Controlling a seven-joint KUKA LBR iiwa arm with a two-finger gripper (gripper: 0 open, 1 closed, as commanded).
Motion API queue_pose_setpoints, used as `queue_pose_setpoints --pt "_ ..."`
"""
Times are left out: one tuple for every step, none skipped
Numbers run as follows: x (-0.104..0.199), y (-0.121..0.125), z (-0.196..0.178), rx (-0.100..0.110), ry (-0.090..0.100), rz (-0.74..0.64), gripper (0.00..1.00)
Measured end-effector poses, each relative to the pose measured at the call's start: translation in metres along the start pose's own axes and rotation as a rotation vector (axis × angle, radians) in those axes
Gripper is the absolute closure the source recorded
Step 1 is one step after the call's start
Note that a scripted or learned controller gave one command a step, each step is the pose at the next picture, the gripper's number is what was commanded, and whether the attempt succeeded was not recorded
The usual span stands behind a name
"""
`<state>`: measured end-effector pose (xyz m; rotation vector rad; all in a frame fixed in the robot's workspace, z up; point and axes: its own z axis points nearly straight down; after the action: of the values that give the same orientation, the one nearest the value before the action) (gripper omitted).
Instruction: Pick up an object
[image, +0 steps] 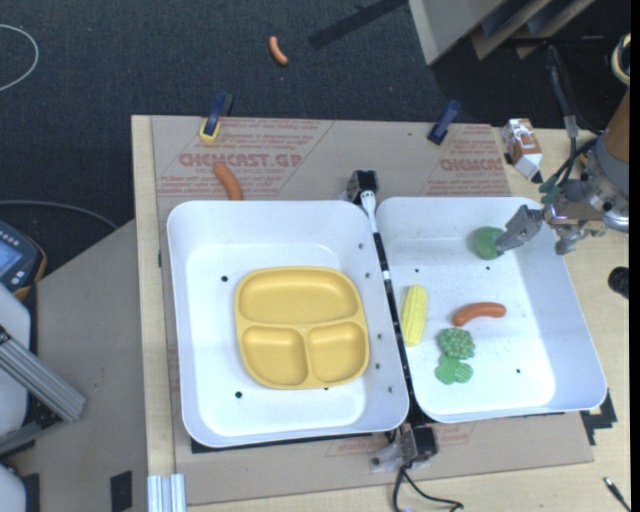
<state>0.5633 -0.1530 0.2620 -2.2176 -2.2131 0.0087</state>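
Note:
The right bin (560, 330) holds a yellow corn cob (413, 314), an orange-red sausage (479, 313), a piece of broccoli (457, 343), a smaller green piece (453, 372) and a round green object (488, 242). My gripper (545, 233) hangs over the bin's far right corner. It is open, with nothing between its fingers. Its left finger (519, 229) is right beside the round green object, on that object's right side.
In the left bin (200, 300) lies a yellow divided plate (300, 326). An orange sausage (229, 181) lies on the cardboard behind that bin, and another (278, 49) on the dark floor. Clamps (213, 117) (444, 121) hold the cardboard's far edge.

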Motion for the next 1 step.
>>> queue_pose_setpoints --pt "0.0001 0.0018 -0.0046 -0.009 -0.002 -0.002 0.0"
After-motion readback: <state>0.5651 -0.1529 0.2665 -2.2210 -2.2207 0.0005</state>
